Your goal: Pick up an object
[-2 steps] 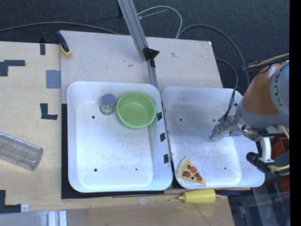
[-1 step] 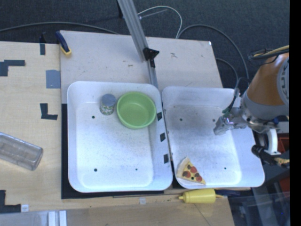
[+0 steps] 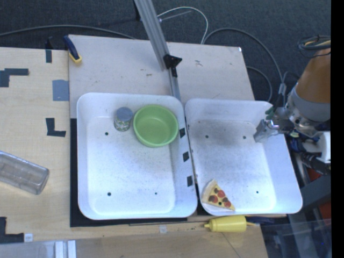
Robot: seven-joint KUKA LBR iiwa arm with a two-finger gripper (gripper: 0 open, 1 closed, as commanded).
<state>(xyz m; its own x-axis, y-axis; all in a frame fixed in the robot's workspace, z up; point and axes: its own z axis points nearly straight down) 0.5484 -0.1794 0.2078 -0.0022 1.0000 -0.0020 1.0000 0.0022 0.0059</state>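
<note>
i see the arm [image 3: 314, 85] coming in from the right, grey body with the orange band up top, wrist hanging over the right rim of the right bin [image 3: 279, 160]. the gripper [image 3: 262, 131] is small, metallic and points left and down over the bin's upper right area. i can't tell how its fingers stand, too small and blurred at this angle. nothing visible between them.

right bin: shallow white plastic, rounded corners, floor scuffed with grey speckle. a flat wedge-shaped pizza slice [image 3: 217, 195], tan crust with red spots, lies in its lower left corner, well apart from the gripper.

left bin [image 3: 86, 160]: same white tray, also speckled. a round green bowl [image 3: 155, 125], smooth and matte, sits in the upper middle. just beside it on the left is a small cylindrical jar [image 3: 123, 119] with a grey lid, upright as far as i can tell.

outside the bins: a yellow squeeze bottle [image 3: 227, 223] lies on its side on the bench against the front rim of the right bin. a clear plastic cylinder [image 3: 20, 172] lies on the light wood surface far left. a grey metal pole [image 3: 153, 28] slants down from the top to the seam between bins.
</note>
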